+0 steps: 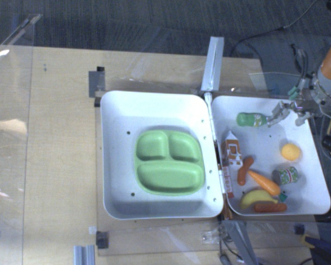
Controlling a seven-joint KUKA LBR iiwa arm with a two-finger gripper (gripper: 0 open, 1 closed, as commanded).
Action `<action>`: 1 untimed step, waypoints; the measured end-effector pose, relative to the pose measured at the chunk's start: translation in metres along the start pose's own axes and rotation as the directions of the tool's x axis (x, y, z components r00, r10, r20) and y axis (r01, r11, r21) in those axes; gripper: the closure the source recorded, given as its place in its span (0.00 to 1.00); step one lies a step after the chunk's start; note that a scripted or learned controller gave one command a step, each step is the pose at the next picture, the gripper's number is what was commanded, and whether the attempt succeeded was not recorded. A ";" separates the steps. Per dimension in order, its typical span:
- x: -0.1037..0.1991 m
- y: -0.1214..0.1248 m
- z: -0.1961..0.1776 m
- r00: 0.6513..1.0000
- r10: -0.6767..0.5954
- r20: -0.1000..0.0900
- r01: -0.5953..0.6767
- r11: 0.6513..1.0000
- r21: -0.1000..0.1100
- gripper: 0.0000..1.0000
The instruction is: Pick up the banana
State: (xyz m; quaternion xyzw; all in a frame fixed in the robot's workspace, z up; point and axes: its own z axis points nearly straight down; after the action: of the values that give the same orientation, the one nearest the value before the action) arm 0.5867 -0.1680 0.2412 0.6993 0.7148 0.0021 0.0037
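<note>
My tool [291,112] hangs over the far edge of the right bin [311,173], near the green bottle [251,119]; its two fingers stand apart with nothing between them. The banana [255,196] lies at the opposite, near end of that bin, well apart from me and a little to the left in the picture. Its long axis runs roughly left to right, tucked between the carrot [263,181] above and a sausage [270,206] touching its lower side. I judge the reach must travel the bin's whole depth towards the near wall.
</note>
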 end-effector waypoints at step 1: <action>0.016 -0.065 0.101 0.996 -0.092 -0.003 0.092 0.996 0.005 0.00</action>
State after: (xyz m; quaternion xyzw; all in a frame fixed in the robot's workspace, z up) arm 0.5226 -0.1534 0.1392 0.6658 0.7461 0.0010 0.0012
